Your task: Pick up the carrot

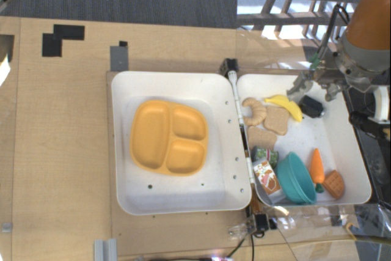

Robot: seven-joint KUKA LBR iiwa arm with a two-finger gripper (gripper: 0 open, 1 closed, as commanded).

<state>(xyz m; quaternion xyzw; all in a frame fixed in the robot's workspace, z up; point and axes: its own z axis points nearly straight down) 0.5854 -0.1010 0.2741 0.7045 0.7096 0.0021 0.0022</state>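
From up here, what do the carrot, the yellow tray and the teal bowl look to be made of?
Carrot: likely moulded plastic, smooth uniform orange, a toy.
Yellow tray: probably plastic, matte, with rounded moulded compartments.
Teal bowl: looks like plastic, even colour with a faint sheen.

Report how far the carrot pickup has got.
Nothing looks done yet: the carrot lies in the right bin, between the teal bowl and a waffle piece. The hand is over the bin's far end, apart from the carrot. Approach, grasp and lift remain.
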